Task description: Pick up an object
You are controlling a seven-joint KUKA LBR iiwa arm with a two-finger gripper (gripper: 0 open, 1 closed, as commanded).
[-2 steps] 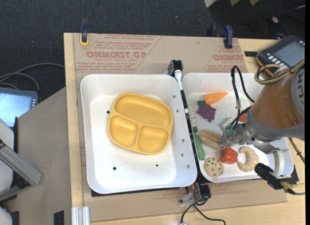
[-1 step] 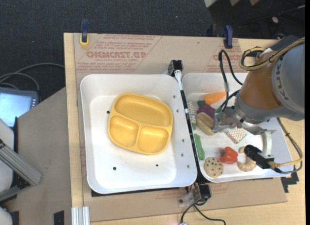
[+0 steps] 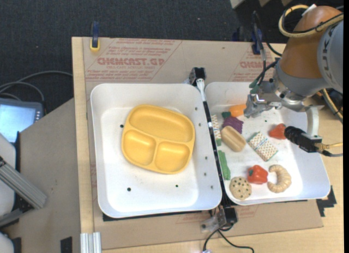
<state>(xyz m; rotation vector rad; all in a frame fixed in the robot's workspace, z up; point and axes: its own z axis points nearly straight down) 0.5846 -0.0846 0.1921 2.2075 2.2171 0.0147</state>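
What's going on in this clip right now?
A grey and orange arm reaches in from the right, its claw low over the far end of the right bin, near an orange piece and a purple one. Nothing visibly sits in the claw. Other toy foods, including a cookie and a croissant, lie there. The left bin holds a yellow divided plate.

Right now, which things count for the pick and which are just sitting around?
For the job:
gripper
right bin, with its toy food: carrot, bread roll, cookie, croissant

Just lying about:
yellow divided plate
left bin
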